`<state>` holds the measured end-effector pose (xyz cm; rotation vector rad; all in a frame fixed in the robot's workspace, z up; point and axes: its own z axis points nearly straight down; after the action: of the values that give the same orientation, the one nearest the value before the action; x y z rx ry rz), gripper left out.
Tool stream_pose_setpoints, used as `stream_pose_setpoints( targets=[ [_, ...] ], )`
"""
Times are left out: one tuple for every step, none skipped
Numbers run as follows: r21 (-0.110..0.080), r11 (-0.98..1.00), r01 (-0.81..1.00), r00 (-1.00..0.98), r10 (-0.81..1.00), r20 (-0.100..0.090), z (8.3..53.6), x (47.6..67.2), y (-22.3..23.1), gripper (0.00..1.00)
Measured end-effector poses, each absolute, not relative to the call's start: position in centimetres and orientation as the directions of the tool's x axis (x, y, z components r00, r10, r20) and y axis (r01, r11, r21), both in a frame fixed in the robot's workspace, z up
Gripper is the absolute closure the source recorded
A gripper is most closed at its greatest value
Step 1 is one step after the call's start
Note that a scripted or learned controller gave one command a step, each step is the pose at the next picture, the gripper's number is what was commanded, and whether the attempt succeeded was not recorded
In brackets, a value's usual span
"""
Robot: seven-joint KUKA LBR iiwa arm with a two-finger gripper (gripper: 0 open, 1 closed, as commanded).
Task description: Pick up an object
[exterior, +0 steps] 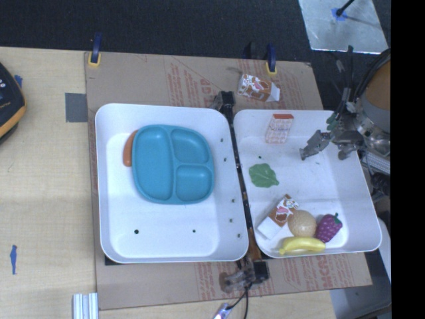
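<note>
The right bin (352, 198) holds a small white and orange carton (279, 128) at its far side and a green leaf (263, 175) near its left wall. Clustered at its near edge are a red and white carton (284, 211), a tan round vegetable (302, 223), purple grapes (329, 228) and a yellow banana (302, 246). My gripper (327, 150) hangs over the far right part of this bin, to the right of the white and orange carton. It is open, with nothing between its fingers.
The left bin (113, 238) bears a blue divided plate (174, 163) with an orange sausage (127, 150) tucked under its left edge. A small printed packet (257, 88) lies on the cardboard beyond the right bin. A black and yellow device (8, 105) sits at the far left.
</note>
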<state>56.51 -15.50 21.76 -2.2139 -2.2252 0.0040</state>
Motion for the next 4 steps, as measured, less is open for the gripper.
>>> stream_pose_setpoints(
  targets=[
    [-0.007, 0.005, 1.000, -0.005, 1.000, 0.000, 10.4, 64.6, -20.4, 0.00],
    [-0.004, 0.007, 1.000, -0.007, 1.000, -0.001, 9.2, 63.4, -16.8, 0.00],
    [-0.002, 0.006, 1.000, -0.006, 1.000, 0.000, 9.2, 65.7, -17.4, 0.00],
    [-0.001, 0.004, 1.000, -0.004, 1.000, 0.000, 10.0, 65.7, -18.1, 0.00]
  ],
)
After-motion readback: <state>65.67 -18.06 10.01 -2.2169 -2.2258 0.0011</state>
